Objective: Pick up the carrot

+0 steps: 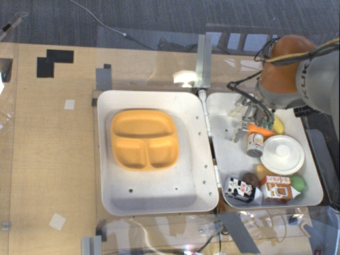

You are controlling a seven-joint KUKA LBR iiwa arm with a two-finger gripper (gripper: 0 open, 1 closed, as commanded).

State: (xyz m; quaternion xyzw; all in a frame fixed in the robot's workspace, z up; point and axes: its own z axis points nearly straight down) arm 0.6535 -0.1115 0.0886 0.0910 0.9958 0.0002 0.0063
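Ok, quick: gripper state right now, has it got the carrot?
Gripper: over the right white bin, beside the small orange carrot; open or shut, and any grasp, cannot be told.

Grey arm (319,81); wrist lowered, bent leftward

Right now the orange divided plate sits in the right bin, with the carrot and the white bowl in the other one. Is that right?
Not quite. The camera view shows the orange divided plate in the left bin. The carrot and the white bowl lie in the right bin, as the other one.
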